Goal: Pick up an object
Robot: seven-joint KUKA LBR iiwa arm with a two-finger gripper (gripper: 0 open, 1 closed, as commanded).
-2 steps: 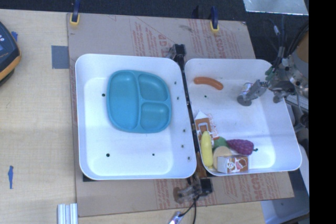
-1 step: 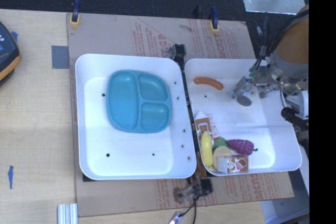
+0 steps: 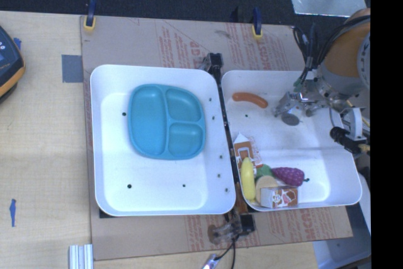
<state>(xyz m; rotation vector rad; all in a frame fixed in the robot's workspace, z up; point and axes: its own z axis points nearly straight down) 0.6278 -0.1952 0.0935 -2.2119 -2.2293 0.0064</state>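
Objects for picking sit in the right bin [image 3: 340, 189], mostly bunched at its near left corner: a small carton w/ red-and-white print [image 3: 278, 197] nearest the front rim, a yellow banana-like piece [image 3: 247, 178] just left of it along the bin wall, a green item [image 3: 263, 171] partly hidden btwn them, and a purple grape bunch [image 3: 288, 174] to the right of that group. A second small printed box [image 3: 245, 150] lies just behind the banana, against the divider side. Further back, well apart from the pile, an orange-red sausage [image 3: 250, 99] lies alone on the bin floor. Jaws [image 3: 291, 111] sit near the sausage, to its right, low over the back part of the right bin; nothing visible btwn them, and can't tell if spread or pressed together. Arm's orange band [image 3: 345, 47] shows at the far right. Left bin [image 3: 107, 154] carries a blue divided plate [image 3: 167, 121], three compartments, roughly centred toward the back. Both bins rest on cardboard [image 3: 157, 41] atop the wooden worktop [image 3: 38, 154].
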